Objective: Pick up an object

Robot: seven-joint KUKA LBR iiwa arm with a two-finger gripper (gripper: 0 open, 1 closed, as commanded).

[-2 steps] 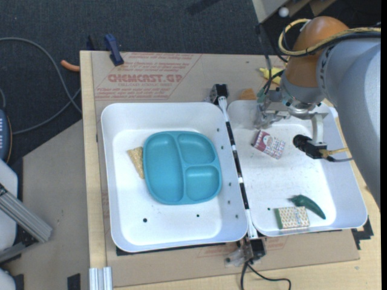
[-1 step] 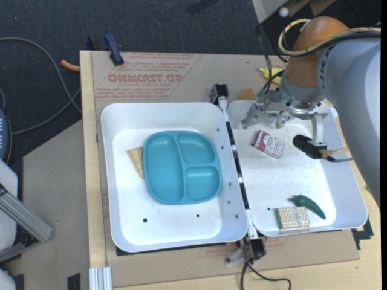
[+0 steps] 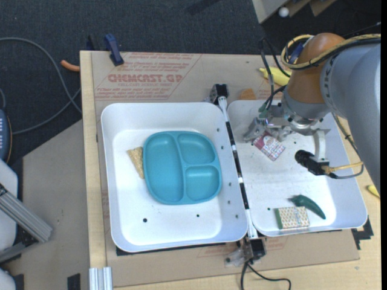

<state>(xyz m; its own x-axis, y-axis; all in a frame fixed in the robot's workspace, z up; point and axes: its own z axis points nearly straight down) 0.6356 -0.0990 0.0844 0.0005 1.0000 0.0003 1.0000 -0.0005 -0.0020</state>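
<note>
Camera view: hand (image 3: pixel 266 127) over pink-and-white packet (image 3: pixel 270 147) in right bin (image 3: pixel 357 213), grip state seemingly untellable.

Table (image 3: pixel 151 71): pale board printed with red lettering, carrying both bins.
Left bin (image 3: pixel 115 162): shallow, white.
Right bin (image 3: pixel 344 204): shallow, white, touching the left bin along a black clipped seam.
Blue clamp (image 3: pixel 113 49): on the table's far left corner.
Floor (image 3: pixel 42 17): dark carpet.
Cable (image 3: pixel 36 47): thin loop lying on the floor at left.
</note>
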